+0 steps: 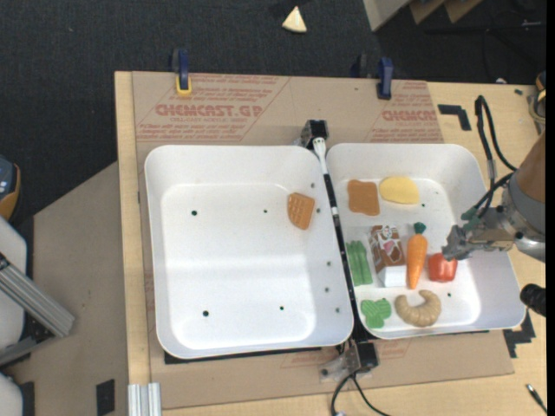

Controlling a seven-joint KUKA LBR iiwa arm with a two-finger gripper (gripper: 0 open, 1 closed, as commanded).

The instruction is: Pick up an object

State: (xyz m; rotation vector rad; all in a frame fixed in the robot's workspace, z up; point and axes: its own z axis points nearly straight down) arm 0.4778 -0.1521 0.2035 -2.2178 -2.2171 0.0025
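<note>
Hovering the jaws [458, 248] just beside the red pepper [442, 269], we are centring them over it first, though we cannot tell their opening.

My workplace: a robotics lab, shown by two white bins [173, 258] clamped [182, 69] onto a protective-papered board [260, 102], with loose cabling [347, 388].

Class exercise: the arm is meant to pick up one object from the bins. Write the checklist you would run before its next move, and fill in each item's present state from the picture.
1. Gripper is over the right bin: ok.
2. A target lies at the fingertips, the red toy: ok.
3. Target has room around it: not ok, the carrot lies right beside it.
4. Object already between the fingers: cannot tell.
5. Croissant lies away from the gripper: ok.
</note>
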